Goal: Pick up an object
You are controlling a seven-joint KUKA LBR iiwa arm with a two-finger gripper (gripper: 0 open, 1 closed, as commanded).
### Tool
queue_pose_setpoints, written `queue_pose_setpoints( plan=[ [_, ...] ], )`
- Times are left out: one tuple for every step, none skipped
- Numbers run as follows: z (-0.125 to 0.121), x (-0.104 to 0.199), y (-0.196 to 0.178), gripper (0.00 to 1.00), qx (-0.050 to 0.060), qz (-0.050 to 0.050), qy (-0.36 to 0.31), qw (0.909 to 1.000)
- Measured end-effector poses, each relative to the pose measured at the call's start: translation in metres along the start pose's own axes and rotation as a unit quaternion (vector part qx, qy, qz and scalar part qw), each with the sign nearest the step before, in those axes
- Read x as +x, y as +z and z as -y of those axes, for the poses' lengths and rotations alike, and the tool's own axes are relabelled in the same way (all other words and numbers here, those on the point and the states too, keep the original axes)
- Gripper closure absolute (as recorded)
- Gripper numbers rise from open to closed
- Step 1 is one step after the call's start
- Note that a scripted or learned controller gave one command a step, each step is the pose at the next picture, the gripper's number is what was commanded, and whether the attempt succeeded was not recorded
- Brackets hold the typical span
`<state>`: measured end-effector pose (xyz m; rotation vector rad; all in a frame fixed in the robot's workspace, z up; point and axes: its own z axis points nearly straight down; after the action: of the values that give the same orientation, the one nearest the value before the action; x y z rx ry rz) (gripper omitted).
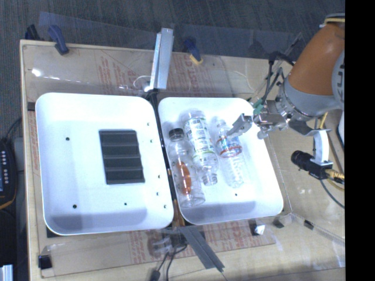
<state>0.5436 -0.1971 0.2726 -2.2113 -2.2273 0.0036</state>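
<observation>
Three clear plastic bottles lie in the right bin (266, 198). One has a black cap and an orange label (184, 177) and lies along the bin's left wall. The middle bottle (200, 138) carries a white and green label. The third bottle (230, 152) has a red label and lies furthest right. My gripper (241, 123) hangs over the bin's upper right part, just above and right of the red-label bottle's top end, and nothing shows in its grasp. A black ribbed rectangular block (121, 156) lies flat in the middle of the left bin (58, 215).
The grey arm with its orange band (316, 57) reaches in from the right over the bench. A metal bar (161, 57) stands behind the seam between the bins. Cables and a black fitting (307, 163) lie to the right of the right bin.
</observation>
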Motion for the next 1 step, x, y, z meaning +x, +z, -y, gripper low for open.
queue_pose_setpoints(
  plan=[
    [-0.0309,0.0375,-0.0107,0.00,-0.002,0.001,-0.089,0.9960]
  ],
)
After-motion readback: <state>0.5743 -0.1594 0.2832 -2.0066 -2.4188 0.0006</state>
